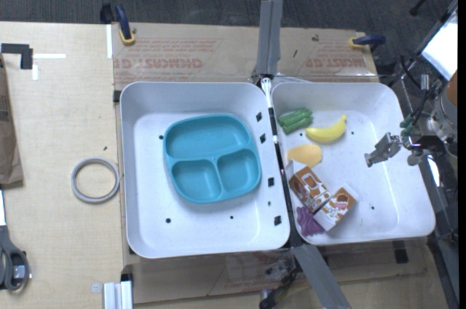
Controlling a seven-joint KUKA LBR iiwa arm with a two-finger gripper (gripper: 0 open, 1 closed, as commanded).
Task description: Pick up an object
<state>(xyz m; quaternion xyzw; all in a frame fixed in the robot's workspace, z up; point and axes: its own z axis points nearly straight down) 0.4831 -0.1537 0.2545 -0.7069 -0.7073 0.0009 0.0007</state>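
Over the right bin (408, 220) the gripper (381, 150) hangs slightly open and empty, well apart from the banana (326, 130), which lies near the bin's far left, its long axis running left-right, right tip raised.

Light: even and bright, overhead.
Glare: white plastic bins (145, 176) slightly washed out.
Shadows: soft.
Sharpness: mildly blurred throughout.
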